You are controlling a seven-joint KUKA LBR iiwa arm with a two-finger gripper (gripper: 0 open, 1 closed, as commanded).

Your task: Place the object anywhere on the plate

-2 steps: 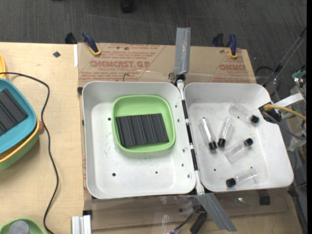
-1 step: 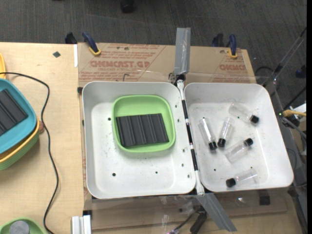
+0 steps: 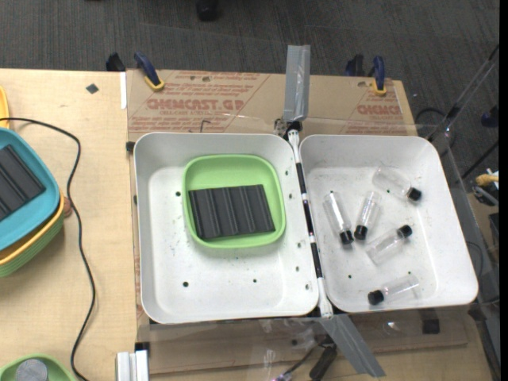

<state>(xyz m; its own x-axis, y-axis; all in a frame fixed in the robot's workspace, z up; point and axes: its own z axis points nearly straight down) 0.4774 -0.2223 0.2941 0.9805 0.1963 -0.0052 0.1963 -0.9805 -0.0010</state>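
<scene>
Cardboard behind the bins reads "CHEMCAST", partly cut off. Green plate with a dark ribbed insert sits in the left bin. Five clear black-capped vials lie scattered in the right bin; their contents are hard to make out.

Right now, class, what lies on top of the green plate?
A dark ribbed mat lies flat on the green plate, covering most of its middle. Whatever sits beneath that mat is hidden.
</scene>
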